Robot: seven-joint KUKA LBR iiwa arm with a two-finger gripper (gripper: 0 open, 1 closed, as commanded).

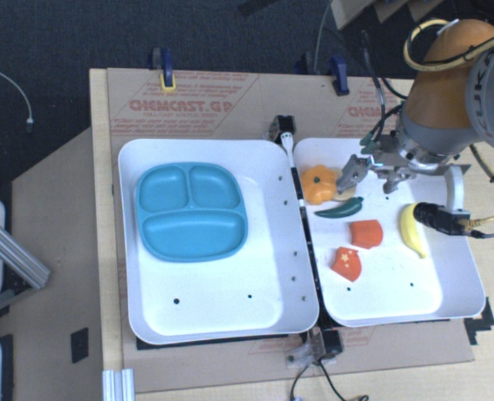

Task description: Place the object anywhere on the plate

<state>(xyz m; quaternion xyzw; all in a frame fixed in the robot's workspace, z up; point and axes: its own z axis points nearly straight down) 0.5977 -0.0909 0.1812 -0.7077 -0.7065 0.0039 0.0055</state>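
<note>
Plate [192, 211] is lying near the left bin's [146, 307] far-left corner. Orange fruit [316, 184], green pepper [340, 208], two red pieces [365, 234] and banana [411, 230] are sitting in the right bin [397, 303]. Pincer [372, 176] is hovering beside the fruit, prongs apart, gripping nothing; the arm is covering that bin's far-right corner.

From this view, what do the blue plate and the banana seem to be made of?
Blue plate: probably moulded plastic, smooth with a soft sheen, one even colour, rounded dividers between three compartments.
Banana: likely a plastic toy, uniform bright yellow, without spots; too small to be sure.
</note>
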